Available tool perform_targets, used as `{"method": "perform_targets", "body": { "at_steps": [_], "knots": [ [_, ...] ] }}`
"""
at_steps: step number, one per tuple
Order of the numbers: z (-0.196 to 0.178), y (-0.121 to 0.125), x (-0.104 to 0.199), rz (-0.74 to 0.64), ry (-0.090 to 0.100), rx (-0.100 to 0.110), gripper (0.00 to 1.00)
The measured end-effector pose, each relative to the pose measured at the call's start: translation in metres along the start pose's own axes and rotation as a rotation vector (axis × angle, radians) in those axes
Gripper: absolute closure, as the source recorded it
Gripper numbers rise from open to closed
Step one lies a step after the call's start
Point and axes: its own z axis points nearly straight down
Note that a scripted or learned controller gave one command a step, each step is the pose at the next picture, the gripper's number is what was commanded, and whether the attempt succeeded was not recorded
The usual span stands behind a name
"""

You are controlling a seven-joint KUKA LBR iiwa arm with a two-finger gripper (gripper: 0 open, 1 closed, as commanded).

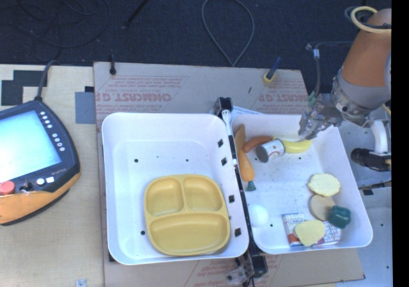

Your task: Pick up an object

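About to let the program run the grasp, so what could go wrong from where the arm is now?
1. The gripper sits near the right bin's far wall, by the banana; it may hit the wall.
2. The banana touches the small can and the hot dog, so closing may nudge or catch a neighbour.
3. The curved banana could slip out.

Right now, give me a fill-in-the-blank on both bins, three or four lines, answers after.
1. The yellow divided tray lies in the ____ bin of the camera view.
2. The gripper hangs over the ____ at the right bin's far edge.
3. The carrot lies against that bin's ____ wall.
4. The divided tray has ____ compartments.

Answers: left; banana; left; three
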Motion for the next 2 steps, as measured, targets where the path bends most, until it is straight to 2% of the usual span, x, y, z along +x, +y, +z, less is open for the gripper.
{"method": "perform_targets", "body": {
  "at_steps": [1,2],
  "knots": [
    [0.0155,-0.0321,0.0047,-0.001,0.001,0.001,1.00],
    [0.0059,-0.0320,0.0038,0.000,0.001,0.002,1.00]
  ]
}}
